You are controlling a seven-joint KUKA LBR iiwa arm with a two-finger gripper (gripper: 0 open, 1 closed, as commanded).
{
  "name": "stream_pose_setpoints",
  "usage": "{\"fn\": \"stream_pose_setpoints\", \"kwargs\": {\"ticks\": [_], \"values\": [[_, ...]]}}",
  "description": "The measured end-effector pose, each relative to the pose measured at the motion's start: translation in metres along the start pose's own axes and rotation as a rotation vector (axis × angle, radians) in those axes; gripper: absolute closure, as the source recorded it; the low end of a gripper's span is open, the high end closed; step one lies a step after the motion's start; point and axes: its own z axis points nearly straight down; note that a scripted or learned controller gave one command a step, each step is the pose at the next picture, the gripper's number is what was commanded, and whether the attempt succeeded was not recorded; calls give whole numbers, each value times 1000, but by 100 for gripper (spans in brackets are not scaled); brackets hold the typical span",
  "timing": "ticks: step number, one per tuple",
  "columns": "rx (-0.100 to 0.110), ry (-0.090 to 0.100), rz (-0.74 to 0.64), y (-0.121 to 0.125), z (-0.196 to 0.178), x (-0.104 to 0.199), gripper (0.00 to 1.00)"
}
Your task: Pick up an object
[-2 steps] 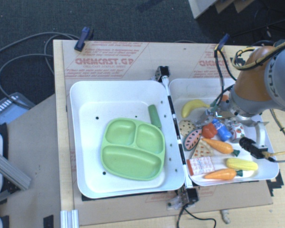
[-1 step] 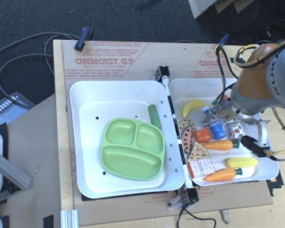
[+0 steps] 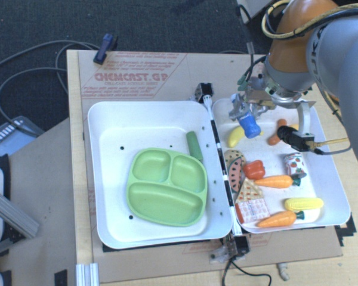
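Camera view gives us the claw (image 3: 246, 113) low over the right bin (image 3: 337, 186), perhaps pinching a blue object (image 3: 249, 126); we cannot tell. Just below lies a yellow lemon (image 3: 235, 137), toys crowded for picking.

Single fixed camera above bench (image 3: 77, 159), slanted down (both bins (image 3: 107, 124) framed).

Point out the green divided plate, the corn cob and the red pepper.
green divided plate (image 3: 167, 187): camera view, ridge between compartments.
corn cob (image 3: 304, 204): camera view, middle of cob.
red pepper (image 3: 254, 170): camera view, its body.
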Motion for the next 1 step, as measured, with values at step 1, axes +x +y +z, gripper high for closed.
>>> {"fn": "stream_pose_setpoints", "kwargs": {"ticks": [1], "values": [[4,0,0,-58,-58,68,100]]}}
